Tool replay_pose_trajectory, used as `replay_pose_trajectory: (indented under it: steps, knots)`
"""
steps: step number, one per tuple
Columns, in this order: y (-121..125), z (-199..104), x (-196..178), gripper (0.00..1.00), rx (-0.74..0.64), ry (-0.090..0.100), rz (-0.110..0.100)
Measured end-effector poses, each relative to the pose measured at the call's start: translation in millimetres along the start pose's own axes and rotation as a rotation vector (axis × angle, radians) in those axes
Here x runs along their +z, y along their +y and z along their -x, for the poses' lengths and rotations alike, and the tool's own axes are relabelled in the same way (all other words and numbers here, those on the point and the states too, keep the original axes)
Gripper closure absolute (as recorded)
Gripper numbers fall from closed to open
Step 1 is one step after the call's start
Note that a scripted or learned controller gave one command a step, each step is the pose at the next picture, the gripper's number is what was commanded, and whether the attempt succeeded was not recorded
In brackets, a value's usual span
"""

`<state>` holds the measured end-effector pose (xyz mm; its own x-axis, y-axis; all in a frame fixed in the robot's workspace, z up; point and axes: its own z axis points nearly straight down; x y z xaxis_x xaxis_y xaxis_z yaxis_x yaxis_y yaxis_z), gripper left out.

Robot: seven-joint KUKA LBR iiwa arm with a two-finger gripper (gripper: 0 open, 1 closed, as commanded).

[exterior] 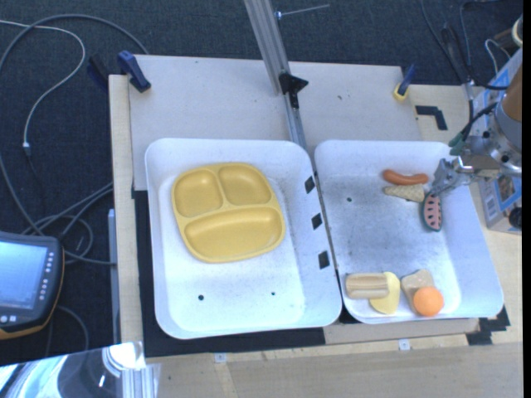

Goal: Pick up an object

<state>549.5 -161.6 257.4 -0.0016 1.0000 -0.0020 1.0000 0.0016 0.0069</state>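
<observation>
The right bin (373, 230) holds several toy foods. A red sausage (405, 176) lies at its far side, with a tan wedge-shaped piece (404, 192) just in front of it. A watermelon slice (433, 212) lies to their right. My gripper (440, 182) reaches in from the right edge, low over the bin, just above the top end of the watermelon slice and right of the sausage. Nothing shows as lifted in it. At the bin's near edge sit a bread roll (367, 285), a yellow piece (385, 300), a beige block (416, 281) and an orange (428, 302).
The left bin (241, 305) holds a yellow divided plate (228, 211). A metal pole (274, 48) rises from the back between the bins. Blue clamps (133, 69) sit at the bench's back corners. Cables hang at the right by the arm.
</observation>
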Motion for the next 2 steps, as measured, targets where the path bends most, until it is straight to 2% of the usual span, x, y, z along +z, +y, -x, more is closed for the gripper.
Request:
replay_pose_trajectory:
  steps: [2]
  knots:
    - [4, -101, 10, 1.0, -0.006, 0.006, -0.009]
